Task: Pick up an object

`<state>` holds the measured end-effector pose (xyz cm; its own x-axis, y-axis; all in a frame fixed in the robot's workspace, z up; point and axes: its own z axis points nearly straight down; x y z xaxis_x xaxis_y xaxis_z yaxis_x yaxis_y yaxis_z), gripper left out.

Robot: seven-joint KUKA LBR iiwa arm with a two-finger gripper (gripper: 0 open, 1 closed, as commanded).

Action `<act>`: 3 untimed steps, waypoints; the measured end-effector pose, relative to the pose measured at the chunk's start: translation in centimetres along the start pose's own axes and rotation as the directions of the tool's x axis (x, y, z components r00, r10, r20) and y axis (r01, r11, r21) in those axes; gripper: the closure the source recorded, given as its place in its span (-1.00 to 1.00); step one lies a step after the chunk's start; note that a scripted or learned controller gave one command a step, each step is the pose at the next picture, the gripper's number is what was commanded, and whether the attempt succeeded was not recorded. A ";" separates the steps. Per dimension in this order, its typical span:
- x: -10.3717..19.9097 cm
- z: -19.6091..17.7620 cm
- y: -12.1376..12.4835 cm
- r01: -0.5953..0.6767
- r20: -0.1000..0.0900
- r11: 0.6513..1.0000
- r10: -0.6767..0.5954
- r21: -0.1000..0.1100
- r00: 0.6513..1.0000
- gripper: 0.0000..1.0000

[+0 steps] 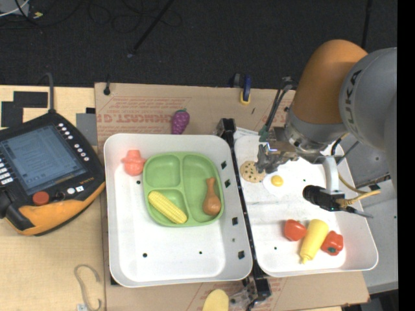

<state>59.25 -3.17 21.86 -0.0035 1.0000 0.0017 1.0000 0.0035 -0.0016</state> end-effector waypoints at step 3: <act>2.2 -1.9 0.7 -0.004 0.001 1.000 0.004 -0.001 1.000 1.00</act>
<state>59.94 -0.95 23.78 0.0002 1.0000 0.0007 1.0000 -0.0002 -0.0004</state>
